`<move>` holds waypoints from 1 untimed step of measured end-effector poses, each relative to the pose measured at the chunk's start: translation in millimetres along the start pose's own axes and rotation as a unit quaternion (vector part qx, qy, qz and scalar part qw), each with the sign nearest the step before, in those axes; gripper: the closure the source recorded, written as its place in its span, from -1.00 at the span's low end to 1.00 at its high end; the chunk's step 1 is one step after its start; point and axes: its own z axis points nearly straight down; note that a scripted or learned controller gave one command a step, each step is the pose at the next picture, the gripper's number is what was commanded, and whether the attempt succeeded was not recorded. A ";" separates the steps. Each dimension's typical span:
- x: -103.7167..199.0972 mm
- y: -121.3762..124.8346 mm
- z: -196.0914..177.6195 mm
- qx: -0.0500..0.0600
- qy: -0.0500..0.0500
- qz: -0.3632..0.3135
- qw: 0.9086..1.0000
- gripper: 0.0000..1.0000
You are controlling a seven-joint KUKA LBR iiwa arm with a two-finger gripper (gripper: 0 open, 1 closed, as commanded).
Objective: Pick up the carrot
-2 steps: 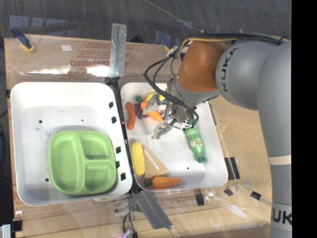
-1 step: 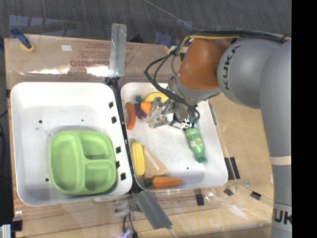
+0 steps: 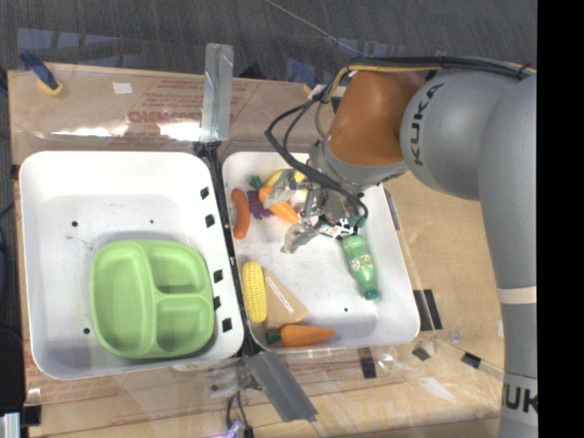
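With the carrot (image 3: 305, 336) lying at the right bin's (image 3: 401, 286) six o'clock edge, well apart from the hand (image 3: 306, 231), whose grip cannot be told, a descent squarely across its middle is being called for.

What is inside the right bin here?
The right bin holds a carrot, corn, a green bottle, a sausage and a brown wedge. The gripper and wrist cover more items at the back.

"KUKA" reads on the grey arm (image 3: 456, 108), "KU" again lower down
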 end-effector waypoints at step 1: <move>-41.8 22.5 27.0 0.000 0.001 -0.049 0.999 -1.00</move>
